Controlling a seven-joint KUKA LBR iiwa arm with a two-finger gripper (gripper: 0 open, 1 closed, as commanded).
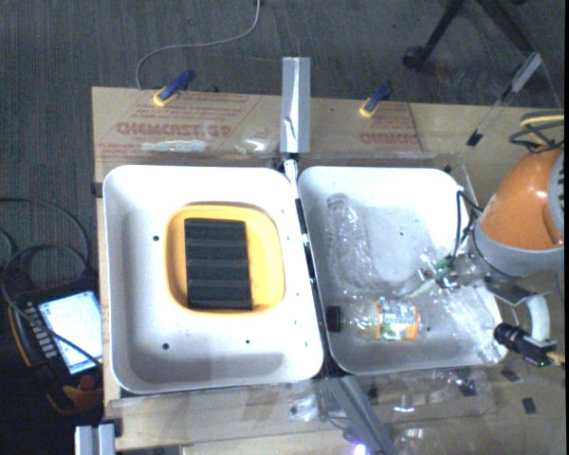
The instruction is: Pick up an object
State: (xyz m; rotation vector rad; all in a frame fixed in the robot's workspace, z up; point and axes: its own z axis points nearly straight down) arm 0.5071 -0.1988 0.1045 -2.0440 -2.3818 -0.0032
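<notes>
Nearest the camera in the right bin (313, 254) lies a clear plastic bottle (384, 318) on its side, with a dark cap pointing toward the left bin (123, 282) and a label of orange, green and white around its middle. Just beyond it, toward the bin's right wall, the hand (443, 273) reaches in below the arm's orange band (523, 207); whether it is clenched or released cannot be told. A second clear bottle (347, 235) lies farther back. The left bin holds a yellow tray with a ribbed black insert (218, 262). On the desk's far edge sit two blue-and-yellow clamps (174, 87).
</notes>
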